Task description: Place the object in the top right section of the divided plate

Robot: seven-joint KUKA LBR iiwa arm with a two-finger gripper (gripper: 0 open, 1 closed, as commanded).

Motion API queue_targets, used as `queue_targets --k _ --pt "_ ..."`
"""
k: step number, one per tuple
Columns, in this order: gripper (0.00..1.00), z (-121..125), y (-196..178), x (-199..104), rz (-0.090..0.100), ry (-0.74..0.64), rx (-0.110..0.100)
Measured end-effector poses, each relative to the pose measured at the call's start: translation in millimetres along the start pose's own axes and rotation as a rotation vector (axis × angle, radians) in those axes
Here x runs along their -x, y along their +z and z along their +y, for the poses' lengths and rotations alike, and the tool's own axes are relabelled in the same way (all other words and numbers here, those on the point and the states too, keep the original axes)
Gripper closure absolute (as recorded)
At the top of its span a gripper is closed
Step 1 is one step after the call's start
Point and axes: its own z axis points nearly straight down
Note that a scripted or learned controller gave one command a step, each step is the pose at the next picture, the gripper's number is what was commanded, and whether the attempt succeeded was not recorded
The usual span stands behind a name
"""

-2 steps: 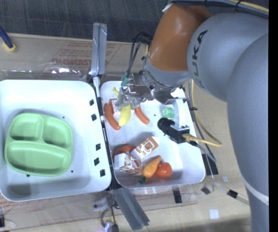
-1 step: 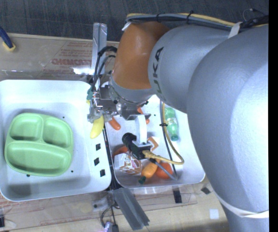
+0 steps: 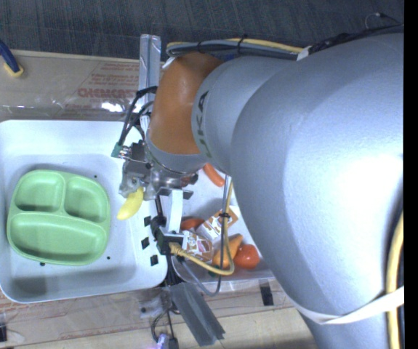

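We see the yellow banana-like object [image 3: 129, 206] at our pincer [image 3: 131, 193], apparently held though we cannot tell for sure, just right of the green divided plate [image 3: 57, 217], whose top right section [image 3: 86, 193] lies a short way leftward.

2 bins side by side on the counter [image 3: 63, 318]. Left bin [image 3: 5, 144]: divided plate [image 3: 57, 215] toward its left half, 2 small sections at the far side, 1 long section nearer. Small object [image 3: 129, 206] just right of the plate, at the gripper [image 3: 137, 186]. Arm [image 3: 281, 158] reaches in from the right, covering most of the right bin [image 3: 194, 278]. Clutter of items [image 3: 227, 249] in the right bin's near part. Clamp [image 3: 6, 58] at the far-left corner.
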Motion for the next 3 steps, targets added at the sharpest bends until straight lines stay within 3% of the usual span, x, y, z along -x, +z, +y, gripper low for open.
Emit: queue_targets --k 1,2,3 --pt "0.0 0 0 0 0.0 0.001 0.0" --pt "1.0 -1 -7 0 -0.003 -0.005 -0.008" --pt "1.0 24 -110 34 0.002 -0.014 0.006"
